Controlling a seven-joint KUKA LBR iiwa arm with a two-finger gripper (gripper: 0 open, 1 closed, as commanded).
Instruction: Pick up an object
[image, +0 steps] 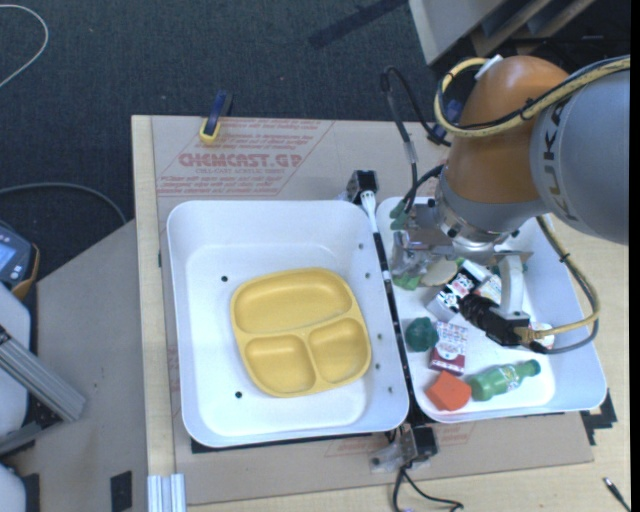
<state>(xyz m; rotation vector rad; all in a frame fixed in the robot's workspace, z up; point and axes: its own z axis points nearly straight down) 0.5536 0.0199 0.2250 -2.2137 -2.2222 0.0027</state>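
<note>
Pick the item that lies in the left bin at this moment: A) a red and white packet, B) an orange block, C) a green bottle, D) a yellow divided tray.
D: the yellow divided tray lies alone in the left bin, while the green bottle, orange block and red and white packet sit in the right bin.

A robotics lab or test cell is being shown here. An industrial grey arm (590, 150) with an orange band (505, 110) is being seen at 2 o'clock, and loose cables (560, 325) are being led across the bench. Two white bins (190, 300) are being carried by a plain board (245, 160) with printed red lettering at 11 o'clock. Dark carpet (100, 70) is being seen around it, and an aluminium profile (40, 380) at 8 o'clock.
</note>
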